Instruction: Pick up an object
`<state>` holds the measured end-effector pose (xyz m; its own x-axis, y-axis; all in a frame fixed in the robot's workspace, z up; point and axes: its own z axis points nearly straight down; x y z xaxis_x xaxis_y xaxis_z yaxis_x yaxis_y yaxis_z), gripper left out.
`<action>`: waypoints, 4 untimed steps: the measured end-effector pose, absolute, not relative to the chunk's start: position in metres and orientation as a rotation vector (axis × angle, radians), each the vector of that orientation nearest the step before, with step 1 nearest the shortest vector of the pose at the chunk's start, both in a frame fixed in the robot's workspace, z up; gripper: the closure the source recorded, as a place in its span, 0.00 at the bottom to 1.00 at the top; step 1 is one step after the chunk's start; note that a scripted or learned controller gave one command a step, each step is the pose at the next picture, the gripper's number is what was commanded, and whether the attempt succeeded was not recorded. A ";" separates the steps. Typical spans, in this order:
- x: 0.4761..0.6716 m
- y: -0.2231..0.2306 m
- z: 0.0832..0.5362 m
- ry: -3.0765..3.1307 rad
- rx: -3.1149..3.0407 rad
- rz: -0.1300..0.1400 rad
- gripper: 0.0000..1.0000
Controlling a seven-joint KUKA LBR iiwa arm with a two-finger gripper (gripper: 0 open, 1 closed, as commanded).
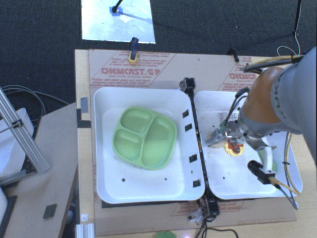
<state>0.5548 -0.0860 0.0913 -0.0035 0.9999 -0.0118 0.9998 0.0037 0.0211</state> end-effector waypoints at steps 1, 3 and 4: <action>0.507 -0.152 0.202 2.207 2.220 0.005 0.00; 0.546 -0.129 0.082 2.224 2.212 0.001 0.00; 0.549 -0.130 0.098 2.222 2.207 0.010 1.00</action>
